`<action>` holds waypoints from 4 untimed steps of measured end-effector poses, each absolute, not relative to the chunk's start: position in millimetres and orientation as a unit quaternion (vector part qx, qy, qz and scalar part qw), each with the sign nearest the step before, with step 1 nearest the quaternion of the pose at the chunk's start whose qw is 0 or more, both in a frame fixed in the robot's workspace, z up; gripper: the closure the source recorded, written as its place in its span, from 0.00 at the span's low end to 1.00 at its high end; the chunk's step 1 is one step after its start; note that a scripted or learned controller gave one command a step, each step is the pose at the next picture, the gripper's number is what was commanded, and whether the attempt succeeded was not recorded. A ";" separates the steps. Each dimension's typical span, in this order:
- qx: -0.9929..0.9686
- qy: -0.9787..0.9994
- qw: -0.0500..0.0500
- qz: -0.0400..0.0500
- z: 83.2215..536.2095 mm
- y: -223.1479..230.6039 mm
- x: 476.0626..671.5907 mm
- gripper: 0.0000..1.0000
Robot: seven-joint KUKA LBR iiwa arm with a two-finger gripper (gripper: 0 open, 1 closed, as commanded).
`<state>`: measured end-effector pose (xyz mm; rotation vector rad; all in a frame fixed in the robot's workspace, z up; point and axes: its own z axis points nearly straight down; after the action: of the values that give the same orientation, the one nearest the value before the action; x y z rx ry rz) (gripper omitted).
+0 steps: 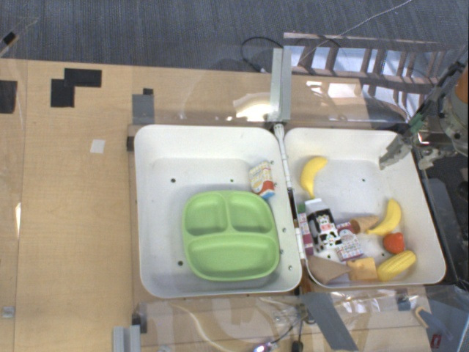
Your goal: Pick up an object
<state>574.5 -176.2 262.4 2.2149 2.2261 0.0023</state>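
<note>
Camera view: the grey two-finger claw (399,150) (grip state unclear) hovers over the right shallow white bin (344,141), beside a curved yellow banana (313,173).

Yellow banana (314,173), right bin (366,141)

**Bright, even light with glare at twelve o'clock**

My view is evenly and brightly lit from overhead. A white glare patch (253,111) sits on the clear sheet toward twelve o'clock from the left bin (157,196). Shadows are soft and short; the green plate (230,235) casts a faint one toward six o'clock. The picture is slightly soft throughout, and my arm at three o'clock is blurred.
</note>
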 end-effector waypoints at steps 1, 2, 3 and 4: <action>0.719 0.695 0.001 0.001 188.7 -153.2 616.3 0.00; 0.674 0.738 0.004 0.003 88.2 -128.2 649.7 0.00; 0.651 0.759 0.001 -0.005 89.3 -97.2 663.3 0.00; 0.634 0.773 0.006 0.003 90.3 -90.3 623.5 0.00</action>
<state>623.5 -90.3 90.3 1.9848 2.4201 0.0102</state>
